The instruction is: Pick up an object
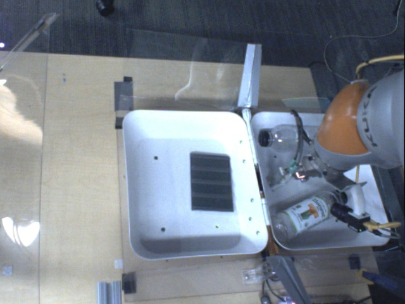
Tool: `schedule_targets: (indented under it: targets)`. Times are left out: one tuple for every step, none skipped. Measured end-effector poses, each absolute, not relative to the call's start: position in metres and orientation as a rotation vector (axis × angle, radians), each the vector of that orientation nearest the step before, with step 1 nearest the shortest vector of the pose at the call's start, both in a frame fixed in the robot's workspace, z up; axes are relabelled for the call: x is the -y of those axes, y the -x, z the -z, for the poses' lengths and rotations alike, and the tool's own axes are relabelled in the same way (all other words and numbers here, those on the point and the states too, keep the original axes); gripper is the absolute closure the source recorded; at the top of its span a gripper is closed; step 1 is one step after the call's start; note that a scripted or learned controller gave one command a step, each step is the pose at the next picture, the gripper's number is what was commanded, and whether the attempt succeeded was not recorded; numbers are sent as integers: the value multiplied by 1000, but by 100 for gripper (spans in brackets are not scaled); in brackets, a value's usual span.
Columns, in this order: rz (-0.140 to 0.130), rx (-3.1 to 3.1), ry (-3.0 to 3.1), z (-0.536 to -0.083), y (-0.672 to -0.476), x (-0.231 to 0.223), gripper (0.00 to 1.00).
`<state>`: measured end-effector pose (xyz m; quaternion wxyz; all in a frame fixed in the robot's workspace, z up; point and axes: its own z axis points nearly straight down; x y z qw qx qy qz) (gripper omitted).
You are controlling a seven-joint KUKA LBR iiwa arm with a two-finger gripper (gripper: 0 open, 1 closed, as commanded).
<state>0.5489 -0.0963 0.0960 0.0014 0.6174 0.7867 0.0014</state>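
The grey arm with its orange band reaches in from the right and hangs over the right-hand bin, its wrist covering the middle of that bin. The gripper sits low in the bin among cables and a small red light, and from where I stand I cannot tell how it is set or whether anything is in it. Just below it, toward the near wall of that bin, a clear bottle with a green and white label lies on its side. Near the far-left corner of the same bin rests a clear, rounded glass or plastic object. The left bin holds a dark ribbed rectangular pad, lying flat near its middle, well apart from the arm.
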Motion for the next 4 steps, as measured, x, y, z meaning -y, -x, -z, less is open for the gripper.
schedule_targets:
  targets:
    - [15,-2478,-1963,-88,-619,106,0]
    - [-9,-2572,-1786,-90,-549,125,0]
    - [-14,-2573,-1776,-91,-492,102,0]
    - [-22,-2567,-1772,-103,-495,102,100]
